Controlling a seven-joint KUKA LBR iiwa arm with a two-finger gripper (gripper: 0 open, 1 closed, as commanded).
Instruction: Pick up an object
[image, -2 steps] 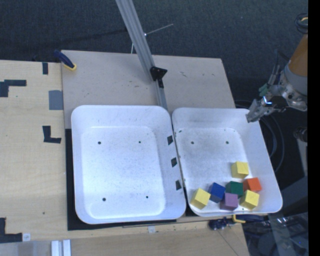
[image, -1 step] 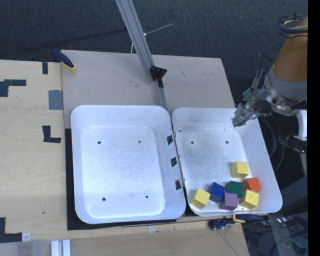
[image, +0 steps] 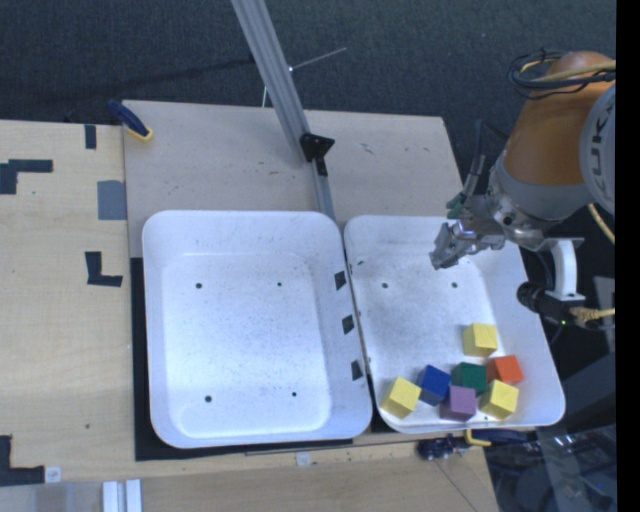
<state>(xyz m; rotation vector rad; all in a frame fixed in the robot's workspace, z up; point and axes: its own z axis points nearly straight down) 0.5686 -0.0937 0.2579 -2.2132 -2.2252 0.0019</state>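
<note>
Gripper (image: 447, 251) above right bin (image: 400, 300), finger state unclear, blocks (image: 455, 385) well apart toward bin's near corner

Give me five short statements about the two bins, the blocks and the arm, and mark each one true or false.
1. All the blocks lie in the right bin. True.
2. The gripper hangs over the cluster of blocks. False: it is above the far part of the right bin, apart from the blocks, which sit at the near end.
3. There are three yellow blocks. True: one farther back, one at the left of the cluster, one at the right.
4. The purple block lies in the left bin. False: it is in the right bin, beside the green block.
5. The blue block is stacked on the orange block. False: they lie apart, the green block between them.
</note>
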